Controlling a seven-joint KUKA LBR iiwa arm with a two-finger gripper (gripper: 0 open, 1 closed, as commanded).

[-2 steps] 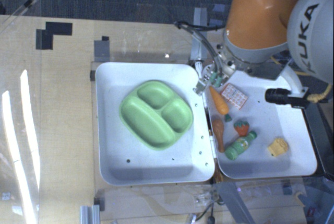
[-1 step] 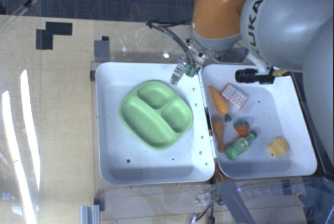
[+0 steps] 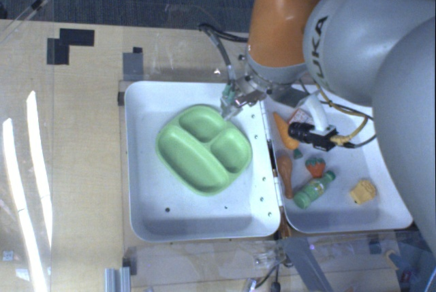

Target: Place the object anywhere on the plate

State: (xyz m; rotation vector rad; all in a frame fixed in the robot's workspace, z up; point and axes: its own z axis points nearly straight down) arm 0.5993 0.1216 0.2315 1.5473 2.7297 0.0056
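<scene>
A green plate (image 3: 204, 149) with three compartments lies in the left white bin (image 3: 146, 168). My gripper (image 3: 234, 100) hangs over the plate's far right rim, near the wall between the two bins. In the right bin (image 3: 381, 168) lie an orange carrot (image 3: 283, 130), a second carrot-like piece (image 3: 285, 173), a small strawberry (image 3: 314, 165), a green bottle (image 3: 314, 189) and a yellow piece (image 3: 363, 191).
The arm's orange band (image 3: 279, 18) and grey body (image 3: 368, 45) cover the far right of the scene and part of the right bin. A black cable connector (image 3: 310, 135) hangs over the right bin. Wooden bench (image 3: 61, 168) spreads to the left.
</scene>
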